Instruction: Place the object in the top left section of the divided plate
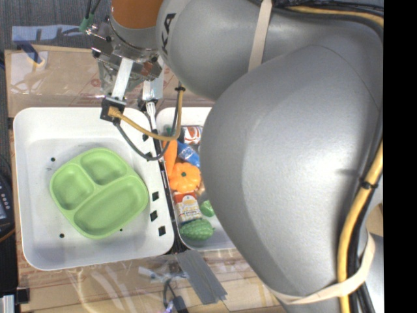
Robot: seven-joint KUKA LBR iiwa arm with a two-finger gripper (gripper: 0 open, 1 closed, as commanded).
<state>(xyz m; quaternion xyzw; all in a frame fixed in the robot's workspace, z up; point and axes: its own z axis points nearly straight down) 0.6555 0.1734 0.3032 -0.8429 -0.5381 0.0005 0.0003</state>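
While the smooth grey arm [293, 142] bulks over the right bin [171, 119], the left white bin [39, 240] holds one glossy green three-part plate [99, 192]. Pincer [133, 106] grip: cannot tell. Orange toy [184, 177] lies in the right bin.

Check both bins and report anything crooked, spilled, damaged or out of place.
Nothing looks spilled or broken. The green divided plate lies flat in the left bin but turned at a slant to the bin's walls. The toy foods sit heaped against the right bin's left wall.
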